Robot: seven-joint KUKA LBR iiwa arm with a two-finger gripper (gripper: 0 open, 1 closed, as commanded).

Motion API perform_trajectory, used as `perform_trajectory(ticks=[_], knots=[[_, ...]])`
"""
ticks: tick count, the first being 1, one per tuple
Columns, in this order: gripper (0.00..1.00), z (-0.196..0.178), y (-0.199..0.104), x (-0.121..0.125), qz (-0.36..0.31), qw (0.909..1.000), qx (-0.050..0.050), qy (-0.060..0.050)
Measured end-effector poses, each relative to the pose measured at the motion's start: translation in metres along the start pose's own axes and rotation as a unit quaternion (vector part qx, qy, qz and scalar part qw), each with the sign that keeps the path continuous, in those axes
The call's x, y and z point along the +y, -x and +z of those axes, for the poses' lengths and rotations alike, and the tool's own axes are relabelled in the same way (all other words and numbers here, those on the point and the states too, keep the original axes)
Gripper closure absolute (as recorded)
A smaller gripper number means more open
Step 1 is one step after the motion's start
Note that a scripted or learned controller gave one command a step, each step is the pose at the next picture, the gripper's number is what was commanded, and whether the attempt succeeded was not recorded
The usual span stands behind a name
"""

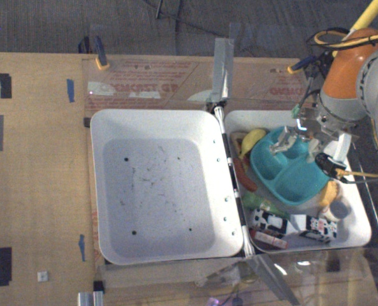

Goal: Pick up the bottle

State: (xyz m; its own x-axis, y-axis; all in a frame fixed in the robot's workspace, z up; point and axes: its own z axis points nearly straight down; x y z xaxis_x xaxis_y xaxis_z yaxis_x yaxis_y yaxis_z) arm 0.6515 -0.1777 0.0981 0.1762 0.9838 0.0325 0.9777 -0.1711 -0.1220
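Bench (36, 171): brown board surface spanning the frame, bearing two shallow white bins side by side. Left bin (106, 132) occupies the centre of the frame, and its floor shows dark specks. Right bin (357, 231) sits at centre right and holds a crowded pile of goods. Arm (354, 81): grey with an orange band, entering from the upper right and angled down toward the right bin. Teal divided tray (290, 177): lies tilted on top of the pile, in the middle of the right bin. Gripper (297, 145): positioned over the upper edge of the teal tray, fingers spread apart with nothing pinched between them. Bottle (330, 195): orange-yellow body with a pale cap, located at the right side of the right bin, lower right of the gripper and apart from it, tucked against the lower right edge of the teal tray, which hides part of it. Its long axis appears to run from upper left to lower right, cap end toward the lower right. Yellow banana (252, 140): upper left of the tray. Black-and-white packets (269, 220): along the bin's lower edge.
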Motion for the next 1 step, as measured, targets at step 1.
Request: perform_trajectory(ticks=[1], knots=[[1.0, -0.078, -0.0564, -0.0032, 0.056, 0.9964, -0.013, 0.061]])
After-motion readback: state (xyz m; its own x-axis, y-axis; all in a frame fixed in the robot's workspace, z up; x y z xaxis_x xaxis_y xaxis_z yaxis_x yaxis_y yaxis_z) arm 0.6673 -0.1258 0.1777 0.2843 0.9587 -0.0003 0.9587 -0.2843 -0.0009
